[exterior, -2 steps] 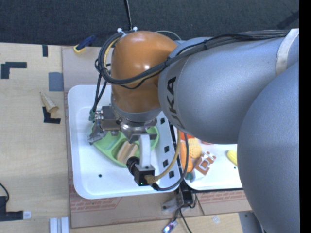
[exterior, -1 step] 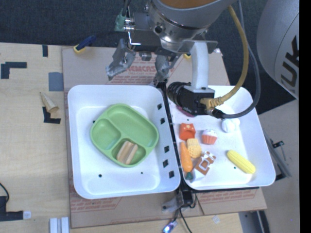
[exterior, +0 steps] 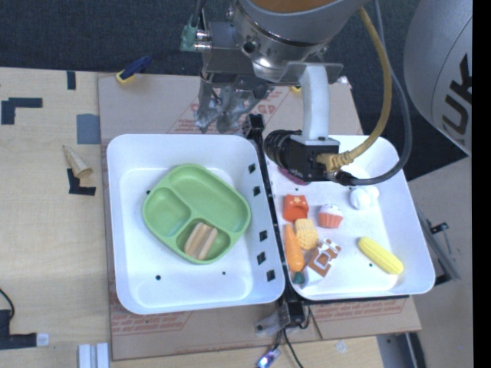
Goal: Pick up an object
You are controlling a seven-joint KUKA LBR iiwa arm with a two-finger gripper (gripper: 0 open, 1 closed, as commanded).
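Toys point(exterior: 307, 234) crowded beside bin wall point(exterior: 270, 228)

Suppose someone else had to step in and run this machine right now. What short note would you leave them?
Gripper: above the far rim of the left bin, nothing seen in it; open or shut, unclear.
Left bin: green divided plate with a tan bread-like piece in one compartment.
Right bin: small toy foods, among them a yellow corn cob, carrot and cupcake.
Done: nothing lifted yet.
Left: grasp an object and pick it up.

Small toy foods, among them a yellow corn cob point(exterior: 380, 254) and orange carrot point(exterior: 293, 250), lie in the right bin point(exterior: 406, 205)
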